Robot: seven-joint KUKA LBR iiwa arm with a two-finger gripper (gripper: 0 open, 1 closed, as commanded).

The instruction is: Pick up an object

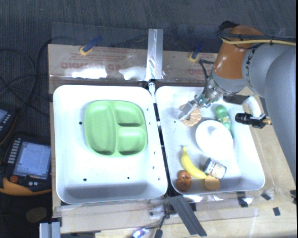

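Arm (278,83) cut off at right — tan object (192,117) partly hidden under fingers

Two bins sit side by side. The left bin (64,133) holds a divided plate (115,127) near its middle. In the right bin (248,172), a bowl (214,138) lies centrally, with a bottle (221,115) just behind it. A banana (191,165) lies at the bowl's near left, a can (215,168) to the banana's right, and an apple (184,180) at the near edge.
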